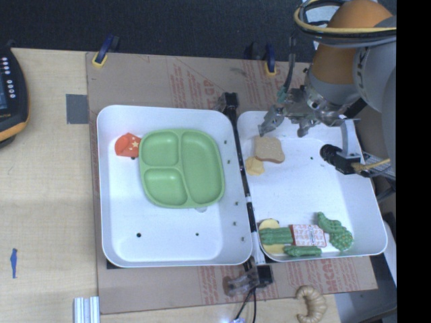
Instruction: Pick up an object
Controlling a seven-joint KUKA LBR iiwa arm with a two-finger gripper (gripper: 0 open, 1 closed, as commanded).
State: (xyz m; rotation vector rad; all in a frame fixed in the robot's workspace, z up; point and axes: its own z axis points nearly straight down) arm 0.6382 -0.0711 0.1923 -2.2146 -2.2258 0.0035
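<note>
The tan slice-of-bread toy (pixel 270 150) lies flat in the right white bin's (pixel 350 180) far left corner, its long axis running roughly left to right, a small pale yellow chunk (pixel 254 167) touching its near left edge; the claw (pixel 288 121) hangs just above and behind the slice, fingers spread wide and released, grasping nothing; a green divided plate (pixel 182 168) sits in the left white bin (pixel 121 234)

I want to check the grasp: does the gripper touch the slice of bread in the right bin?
Apart. The camera view shows white bin floor between the gripper and the slice of bread, which lies flat below the open fingers.
</note>
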